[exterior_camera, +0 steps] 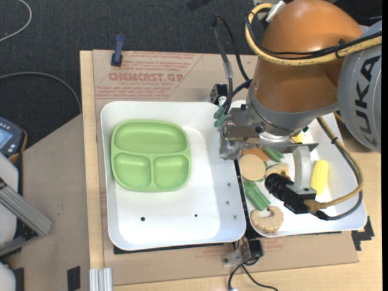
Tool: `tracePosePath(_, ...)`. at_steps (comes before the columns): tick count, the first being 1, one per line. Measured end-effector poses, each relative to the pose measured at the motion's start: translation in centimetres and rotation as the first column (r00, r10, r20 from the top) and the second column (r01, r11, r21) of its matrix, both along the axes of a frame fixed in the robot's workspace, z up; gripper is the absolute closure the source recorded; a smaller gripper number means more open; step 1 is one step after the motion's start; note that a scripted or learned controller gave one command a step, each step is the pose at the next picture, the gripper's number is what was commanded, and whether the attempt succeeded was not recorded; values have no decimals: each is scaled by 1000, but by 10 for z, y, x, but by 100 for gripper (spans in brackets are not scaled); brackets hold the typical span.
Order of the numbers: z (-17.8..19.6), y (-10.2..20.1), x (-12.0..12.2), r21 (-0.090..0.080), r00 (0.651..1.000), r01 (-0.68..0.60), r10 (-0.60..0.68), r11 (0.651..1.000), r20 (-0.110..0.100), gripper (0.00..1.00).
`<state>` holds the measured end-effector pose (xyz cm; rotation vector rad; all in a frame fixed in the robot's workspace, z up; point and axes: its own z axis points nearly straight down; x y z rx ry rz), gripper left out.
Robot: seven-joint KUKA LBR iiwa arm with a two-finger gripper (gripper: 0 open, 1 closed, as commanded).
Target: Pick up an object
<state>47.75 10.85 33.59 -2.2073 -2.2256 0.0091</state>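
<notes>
orange-banded arm hangs over right bin (339, 223); gripper (267, 153) state impossible to tell.

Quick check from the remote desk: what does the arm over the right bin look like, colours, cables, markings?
The arm is grey with a big glossy orange dome section and part of white KUKA lettering on the grey link. Yellow and black cables loop over the dome. Below sits a metal-grey wrist block, with a black fitting and a yellow cable trailing lower right.

So the right bin (357, 214) has a little pile: a tan round disc (253, 168) around 9 o'clock, a green bean-like piece (257, 196) just below it, a beige ring-shaped thing (267, 220) at 7, and a yellow corn cob (319, 176) upright toward 3.
</notes>
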Motion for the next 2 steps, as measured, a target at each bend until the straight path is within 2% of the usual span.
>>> tracePosePath(1,63,100,1,6,1000,-5,4,1000,17,100)
tracePosePath(2,-51,60,4,-6,1000,13,-13,1000,-4,100)
